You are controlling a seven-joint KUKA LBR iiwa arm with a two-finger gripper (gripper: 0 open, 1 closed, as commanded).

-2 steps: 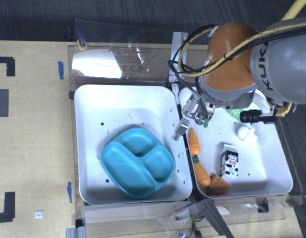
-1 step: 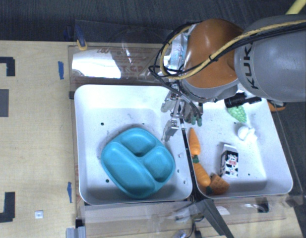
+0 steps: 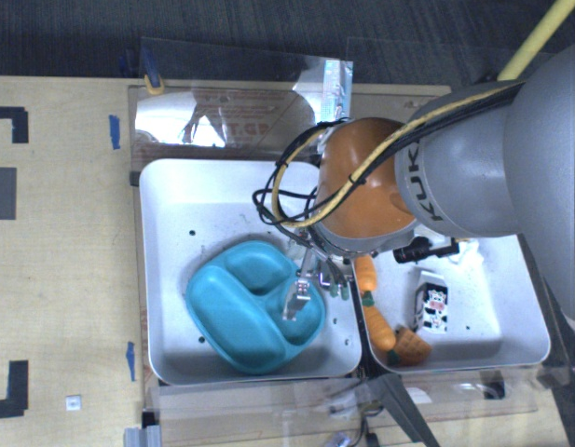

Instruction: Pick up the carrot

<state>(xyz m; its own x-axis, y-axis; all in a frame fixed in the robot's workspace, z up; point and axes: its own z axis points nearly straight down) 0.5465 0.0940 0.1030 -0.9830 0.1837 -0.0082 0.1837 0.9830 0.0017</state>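
Note:
The carrot (image 3: 371,305) is orange with a small green mark. It lies lengthwise along the left wall of the right bin (image 3: 511,343), running from under the wrist down toward the front corner. My gripper (image 3: 310,291) hangs below the orange wrist band, just left of the carrot. It is over the divider side of the left bin (image 3: 166,250), above the right rim of a blue bowl (image 3: 245,310). Nothing of the carrot shows inside the gripper. The wrist hides the carrot's upper end.
A brown lump (image 3: 414,346) sits at the carrot's lower end, in the right bin's front-left corner. A small black-and-white item (image 3: 433,307) lies to the right of the carrot. The arm's grey body covers the right bin's far half.

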